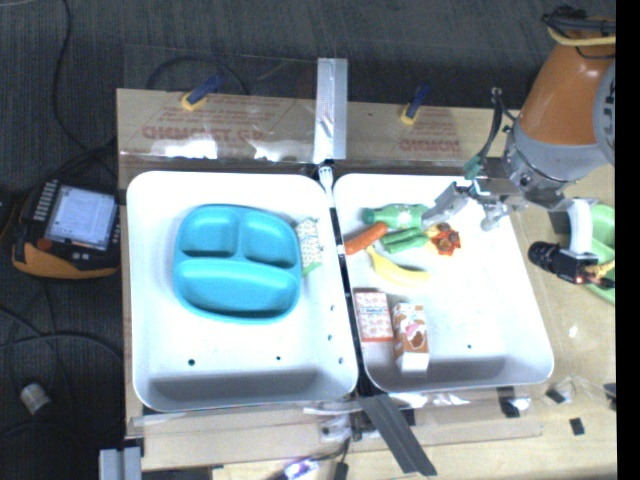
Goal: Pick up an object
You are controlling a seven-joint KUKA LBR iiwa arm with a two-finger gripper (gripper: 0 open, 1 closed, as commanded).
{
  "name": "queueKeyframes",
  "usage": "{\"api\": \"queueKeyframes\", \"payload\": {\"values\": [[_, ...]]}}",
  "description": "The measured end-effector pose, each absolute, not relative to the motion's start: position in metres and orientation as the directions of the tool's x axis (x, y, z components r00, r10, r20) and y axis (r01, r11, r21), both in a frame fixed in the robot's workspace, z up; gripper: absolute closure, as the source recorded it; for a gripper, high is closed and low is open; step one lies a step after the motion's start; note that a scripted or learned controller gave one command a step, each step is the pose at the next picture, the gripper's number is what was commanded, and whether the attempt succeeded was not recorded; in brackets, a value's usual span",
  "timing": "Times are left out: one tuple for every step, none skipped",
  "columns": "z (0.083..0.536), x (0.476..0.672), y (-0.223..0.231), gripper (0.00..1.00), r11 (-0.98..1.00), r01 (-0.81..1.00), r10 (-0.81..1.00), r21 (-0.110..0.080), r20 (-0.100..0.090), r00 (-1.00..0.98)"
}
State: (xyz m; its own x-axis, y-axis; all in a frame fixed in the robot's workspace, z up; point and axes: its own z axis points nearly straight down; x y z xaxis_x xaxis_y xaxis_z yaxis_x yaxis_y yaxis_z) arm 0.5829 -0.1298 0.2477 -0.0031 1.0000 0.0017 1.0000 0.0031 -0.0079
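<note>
Evidently hung over the back of the right bin [535, 298], low, as the gripper [465, 215], with fingers [441, 207] spread apart and nothing seen between them. Probably set so for a drop onto the cluster beneath. Found there, crowded together: a green bottle [392, 214], a carrot [365, 236], a green pod [403, 238], a banana [396, 267] and a small red-orange piece [445, 239], the last just beside the nearer fingertip and likeliest as target. Judged awkward, though: touching neighbours, little room for a finger to slip down without nudging the bottle or pod. Noted further forward two small cartons [392, 328], side by side, well apart from the cluster and easier to reach. Saw in the left bin [150, 368] a blue divided plate [240, 262] and a speckled scrap [308, 240] at its edge, out of the way.
</note>
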Motion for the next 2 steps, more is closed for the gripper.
{"api": "queueKeyframes", "payload": {"values": [[0.124,0.605,-0.103,0.00,-0.137,0.990,0.991,-0.010,-0.001,0.137],[0.207,0.597,-0.119,0.00,-0.107,0.994,0.994,-0.007,-0.001,0.107]]}}
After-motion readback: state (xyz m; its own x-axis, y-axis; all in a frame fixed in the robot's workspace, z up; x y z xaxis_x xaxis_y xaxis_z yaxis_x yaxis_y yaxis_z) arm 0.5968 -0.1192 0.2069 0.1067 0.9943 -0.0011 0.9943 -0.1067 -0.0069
